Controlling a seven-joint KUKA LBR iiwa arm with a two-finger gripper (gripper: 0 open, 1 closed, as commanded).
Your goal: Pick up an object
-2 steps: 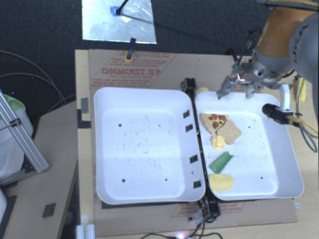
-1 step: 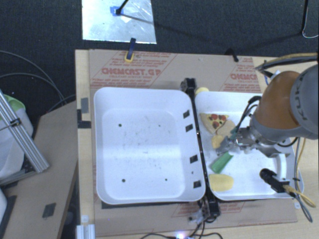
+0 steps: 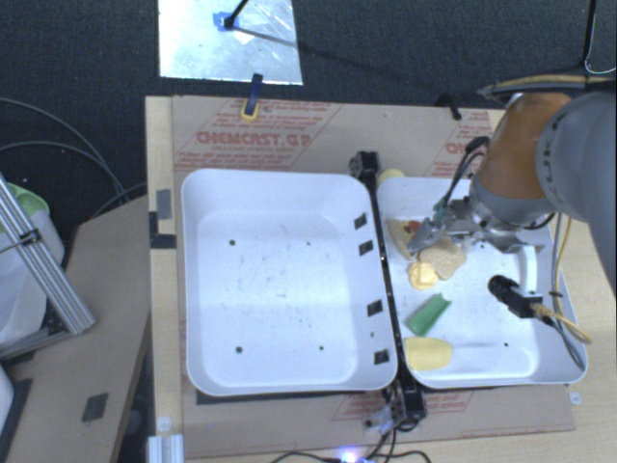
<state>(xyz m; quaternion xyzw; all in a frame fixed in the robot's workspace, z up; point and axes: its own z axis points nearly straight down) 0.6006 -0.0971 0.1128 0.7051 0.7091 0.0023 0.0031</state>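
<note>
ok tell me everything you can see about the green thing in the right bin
The green object is a small flat wedge or strip, matte like foam or plastic. It lies tilted on the floor of the right bin, near the divider between the bins. It looks untouched, with a yellow lump just below it and another yellow piece above. The gripper is further up.

We read red block letters, apparently "CHEMCAST G9", on the brown cardboard sheet [image 3: 289,128] beneath the bins, above the left bin [image 3: 280,283]. More red print near its right corner and bottom edge is illegible to us.
</note>
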